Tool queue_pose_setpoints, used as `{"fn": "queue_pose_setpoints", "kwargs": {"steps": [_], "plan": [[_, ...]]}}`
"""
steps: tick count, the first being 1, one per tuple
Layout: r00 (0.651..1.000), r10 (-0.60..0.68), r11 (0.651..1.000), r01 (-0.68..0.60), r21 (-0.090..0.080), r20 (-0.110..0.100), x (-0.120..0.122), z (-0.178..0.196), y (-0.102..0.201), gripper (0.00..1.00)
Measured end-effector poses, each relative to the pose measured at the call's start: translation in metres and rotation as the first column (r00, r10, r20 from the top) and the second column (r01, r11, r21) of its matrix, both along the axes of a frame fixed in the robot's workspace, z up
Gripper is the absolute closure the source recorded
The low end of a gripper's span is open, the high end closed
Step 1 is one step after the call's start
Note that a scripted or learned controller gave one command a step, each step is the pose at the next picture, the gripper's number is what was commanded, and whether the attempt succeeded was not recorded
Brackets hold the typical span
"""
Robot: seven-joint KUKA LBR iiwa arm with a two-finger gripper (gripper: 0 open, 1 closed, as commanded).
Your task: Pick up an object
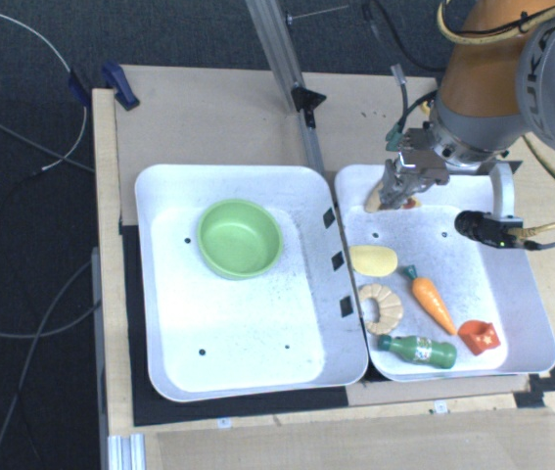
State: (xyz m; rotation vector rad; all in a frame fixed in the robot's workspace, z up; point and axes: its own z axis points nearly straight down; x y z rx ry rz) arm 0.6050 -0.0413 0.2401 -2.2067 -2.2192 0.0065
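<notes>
Your gripper [394, 190] sits low at right bin [512, 306] far corner, right over small tan-red object [383, 203]. Jaws' state: cannot tell. Carrot [432, 303], potato [372, 259] lie nearer camera.

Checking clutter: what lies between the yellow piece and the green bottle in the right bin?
In the camera view, a tan ring-shaped toy lies between the yellow piece and the green bottle.

A pale wooden counter [208, 116] stands on dark blue carpet [23, 213]. Thin white cables [32, 39] trail across the carpet left of the counter.
</notes>
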Motion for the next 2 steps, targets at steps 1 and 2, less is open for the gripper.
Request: {"fn": "queue_pose_setpoints", "kwargs": {"steps": [1, 2], "plan": [[1.0, 0.001, 1.0, -0.001, 0.001, 0.0, -0.023, 0.01, 0.055, 1.0], [1.0, 0.001, 1.0, -0.001, 0.0, -0.002, -0.034, 0.013, 0.103, 1.0]]}}
